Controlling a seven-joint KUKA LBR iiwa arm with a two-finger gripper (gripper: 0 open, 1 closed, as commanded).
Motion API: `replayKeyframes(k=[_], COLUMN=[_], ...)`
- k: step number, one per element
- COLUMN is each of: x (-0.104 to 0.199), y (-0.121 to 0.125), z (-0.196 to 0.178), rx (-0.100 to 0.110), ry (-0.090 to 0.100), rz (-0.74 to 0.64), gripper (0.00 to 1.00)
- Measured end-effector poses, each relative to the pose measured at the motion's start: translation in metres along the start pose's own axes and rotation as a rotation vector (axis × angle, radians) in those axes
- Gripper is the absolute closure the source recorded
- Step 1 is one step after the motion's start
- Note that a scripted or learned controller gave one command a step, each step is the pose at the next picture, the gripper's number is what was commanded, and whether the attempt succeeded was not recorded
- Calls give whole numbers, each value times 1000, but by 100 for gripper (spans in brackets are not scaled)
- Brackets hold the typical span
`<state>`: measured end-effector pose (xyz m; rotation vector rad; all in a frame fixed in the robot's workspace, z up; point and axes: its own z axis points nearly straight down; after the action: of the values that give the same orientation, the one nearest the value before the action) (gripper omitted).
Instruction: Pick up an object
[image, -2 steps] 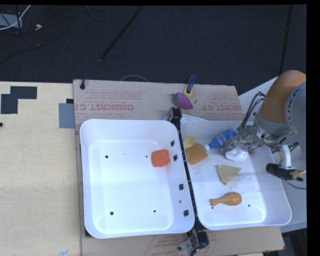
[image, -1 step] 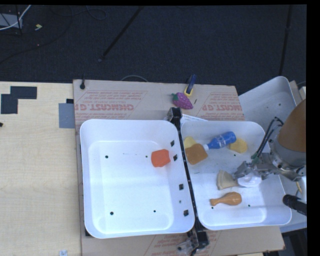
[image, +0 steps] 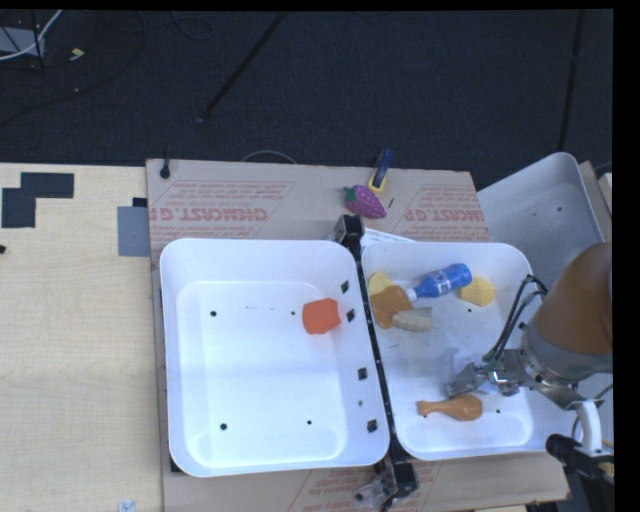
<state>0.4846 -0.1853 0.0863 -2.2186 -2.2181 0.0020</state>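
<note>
While arm blocks view, hand (image: 470, 379) grip unclear, just above tan drumstick toy (image: 452, 407).

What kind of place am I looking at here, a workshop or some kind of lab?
Most likely a robotics lab set up for grasping trials. A grey arm with an orange band reaches over two white bins holding small toy items, such as an orange block, and loose cables trail across the dark floor.

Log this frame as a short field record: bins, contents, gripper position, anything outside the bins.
left bin: one orange block
right bin: blue bottle, yellow piece, brown piece, beige piece, orange drumstick-shaped toy
gripper: low over right bin, just above the drumstick toy
outside bins: purple grape toy on cardboard behind them
</note>
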Motion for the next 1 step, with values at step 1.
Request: replayKeyframes(k=[1], x=[-30], y=[74], z=[-2], rx=[-9], ry=[-4], rz=[-1], gripper=[0])
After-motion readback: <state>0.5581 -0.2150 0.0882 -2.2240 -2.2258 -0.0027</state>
